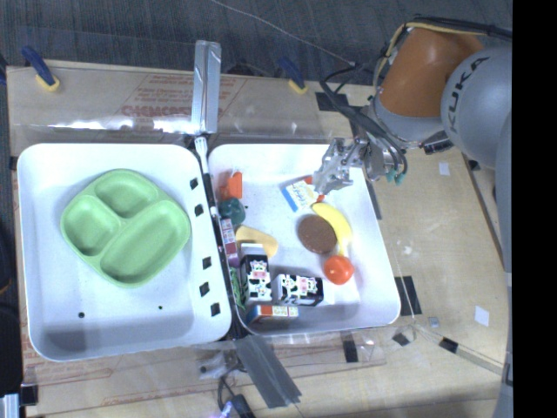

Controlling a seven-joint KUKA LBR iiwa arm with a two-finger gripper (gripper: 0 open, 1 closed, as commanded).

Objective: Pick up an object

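Camera view: the gripper [333, 174] hangs over the right bin's [376, 294] far edge, above a blue-and-white card [297, 195] and the banana [333, 219]; I cannot tell how the jaws stand. Candidates crowd here: brown disc [317, 233], tomato [338, 270], cow-print cartons [297, 288]. Descending now risks pinching the flat card, or nudging the banana aside, since both lie just beside each other.

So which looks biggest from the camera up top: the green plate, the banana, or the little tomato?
1. Green plate, by far the largest.
2. Banana, clearly smaller.
3. Tomato, the smallest.
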